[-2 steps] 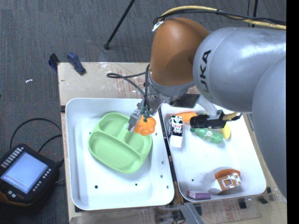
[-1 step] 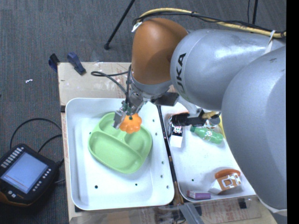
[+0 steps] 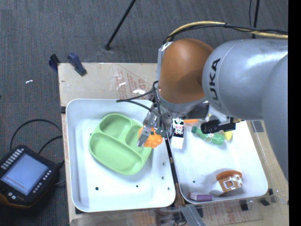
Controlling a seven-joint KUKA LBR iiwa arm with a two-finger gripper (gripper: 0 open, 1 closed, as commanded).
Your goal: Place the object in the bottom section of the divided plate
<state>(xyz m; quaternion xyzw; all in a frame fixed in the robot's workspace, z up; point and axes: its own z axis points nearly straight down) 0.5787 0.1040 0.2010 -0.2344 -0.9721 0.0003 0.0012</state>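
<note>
Orange, a small rounded plastic object (image 3: 153, 140) sits between the fingers of the two-finger gripper (image 3: 148, 136), which is clenched on it at the right rim of the light green divided plastic plate (image 3: 117, 145), near the inner edge of the left white bin (image 3: 84, 192); whether the object touches the plate rim is hard to tell from this angle. The plate lies toward the middle of that bin, tilted, with its compartments bare. The grey arm with its orange band (image 3: 186, 74) reaches over the seam between the bins. In the right white bin (image 3: 256, 173) lie a green plastic item with a yellow end (image 3: 214, 138) near the far edge, a small white and black box (image 3: 178, 133) by the inner edge, an orange and white packet (image 3: 228, 181) and a purple stick (image 3: 200, 197) along the near edge.
</note>
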